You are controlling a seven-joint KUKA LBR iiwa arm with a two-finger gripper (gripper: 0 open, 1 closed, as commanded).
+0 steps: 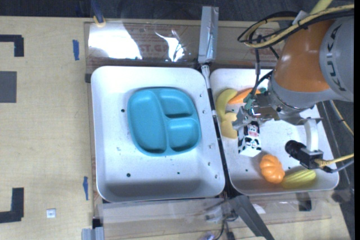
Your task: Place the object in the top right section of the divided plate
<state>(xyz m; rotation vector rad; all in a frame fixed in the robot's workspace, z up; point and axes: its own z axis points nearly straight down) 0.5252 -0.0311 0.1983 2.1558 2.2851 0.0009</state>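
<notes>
A blue divided plate [163, 120] lies in the left bin [107, 166], with one large section on its left and two smaller ones on its right. My gripper [250, 116] hangs over the left part of the right bin [326, 181]. A black-and-white cow toy [249, 142] lies just below it, at its tip. Whether the toy is gripped I cannot make out. Beside the gripper, on its left, lie a yellow banana-like piece [225, 98], an orange carrot-like piece [241, 96] and another yellow piece [228, 127].
An orange pumpkin toy [271, 168] and a yellow-green piece [298, 178] rest near the right bin's front wall. The raised rim between the two bins [214, 121] separates gripper and plate. The arm's grey and orange body [306, 70] covers the right bin's back.
</notes>
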